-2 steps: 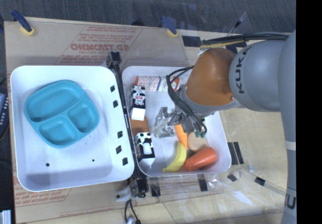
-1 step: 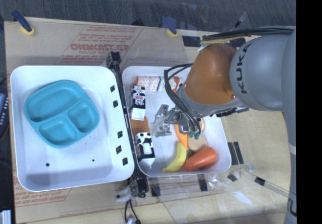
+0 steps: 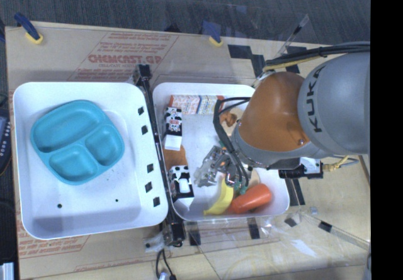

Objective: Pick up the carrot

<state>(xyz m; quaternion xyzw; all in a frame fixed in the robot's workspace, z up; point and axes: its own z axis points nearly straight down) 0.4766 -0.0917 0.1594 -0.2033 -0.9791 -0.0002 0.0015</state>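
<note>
Now, arm: reaches in from the right, over the right bin (image 3: 264, 93).
Gripper (image 3: 217, 168): low in that bin; finger state cannot be told.
Carrot (image 3: 252, 197): near front wall of right bin, touching banana (image 3: 220, 200), just beside gripper.
Left bin (image 3: 25, 209): bears blue divided plate (image 3: 77, 140).
</note>
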